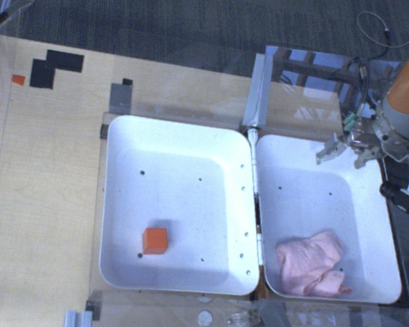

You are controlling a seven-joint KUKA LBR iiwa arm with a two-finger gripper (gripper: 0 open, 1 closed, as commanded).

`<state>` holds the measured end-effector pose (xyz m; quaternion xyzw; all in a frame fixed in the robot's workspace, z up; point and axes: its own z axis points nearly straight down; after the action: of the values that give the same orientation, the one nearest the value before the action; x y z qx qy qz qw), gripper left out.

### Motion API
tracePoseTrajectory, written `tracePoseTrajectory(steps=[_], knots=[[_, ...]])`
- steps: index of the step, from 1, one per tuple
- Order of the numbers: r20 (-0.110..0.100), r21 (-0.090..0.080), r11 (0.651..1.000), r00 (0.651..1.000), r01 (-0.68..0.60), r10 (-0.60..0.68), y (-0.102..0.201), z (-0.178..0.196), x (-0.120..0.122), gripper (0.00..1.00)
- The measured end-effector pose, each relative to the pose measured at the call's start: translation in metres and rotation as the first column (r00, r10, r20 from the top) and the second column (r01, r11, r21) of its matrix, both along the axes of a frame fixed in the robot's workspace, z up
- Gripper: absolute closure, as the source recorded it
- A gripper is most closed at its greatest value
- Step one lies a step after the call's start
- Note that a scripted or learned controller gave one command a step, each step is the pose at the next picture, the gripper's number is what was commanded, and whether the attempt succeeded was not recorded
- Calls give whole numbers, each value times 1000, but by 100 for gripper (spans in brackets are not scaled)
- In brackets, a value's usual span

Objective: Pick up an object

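Note:
A small orange block (155, 241) rests on the floor of the left bin (117, 186), toward its front left. A crumpled pink cloth (312, 263) lies in the front part of the right bin (293, 156). My gripper (347, 152) hangs above the back right rim of the right bin, well away from both objects. Its two fingers are spread apart with nothing between them.
A metal divider rail (257, 92) runs back from the seam between the bins. Black markers (52, 67) and a small orange tag (17, 80) sit on the wooden bench at the far left. Cables and a frame crowd the back right.

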<state>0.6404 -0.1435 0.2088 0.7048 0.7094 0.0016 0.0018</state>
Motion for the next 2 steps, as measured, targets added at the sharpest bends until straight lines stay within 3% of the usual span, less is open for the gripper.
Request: tracePoseTrajectory(steps=[1,2], knots=[[0,0,999,999,37,-37,-6,-19,-84,0],[-1,-1,996,996,-85,85,-52,-104,-115,0]])
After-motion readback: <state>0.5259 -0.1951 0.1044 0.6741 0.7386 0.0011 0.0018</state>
